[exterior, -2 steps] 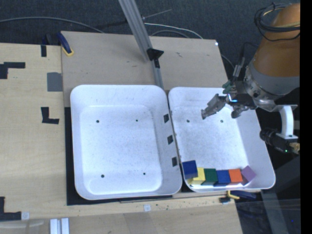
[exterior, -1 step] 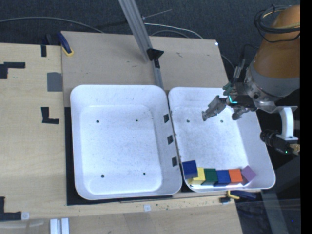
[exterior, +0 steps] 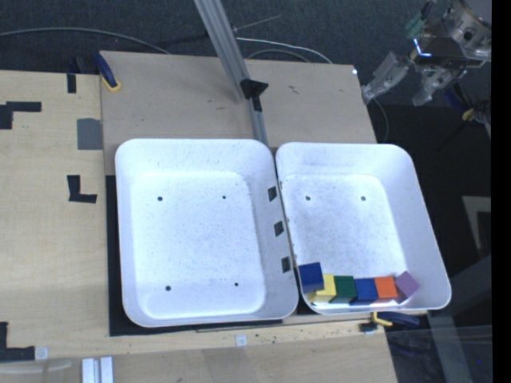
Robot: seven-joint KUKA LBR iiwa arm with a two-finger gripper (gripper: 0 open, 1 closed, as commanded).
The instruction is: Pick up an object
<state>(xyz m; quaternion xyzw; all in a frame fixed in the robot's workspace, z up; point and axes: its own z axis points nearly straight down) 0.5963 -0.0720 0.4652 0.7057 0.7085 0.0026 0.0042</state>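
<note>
Gripper point(exterior: 403, 82) is hanging above the bench's far right corner, fingers spread, gripping nothing. Blocks point(exterior: 355, 287) are lining the right bin's point(exterior: 415, 182) near wall; probably light, rigid; grip flat sides.

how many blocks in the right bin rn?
6, all along the near wall of the right bin, left to right: blue block, yellow block, green block, second blue block, orange block, purple block. More may hide behind them.

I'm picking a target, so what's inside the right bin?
Inside the right bin, along its near wall: a blue block, yellow, green, blue, orange and purple. Whatever lies under them is covered.
</note>
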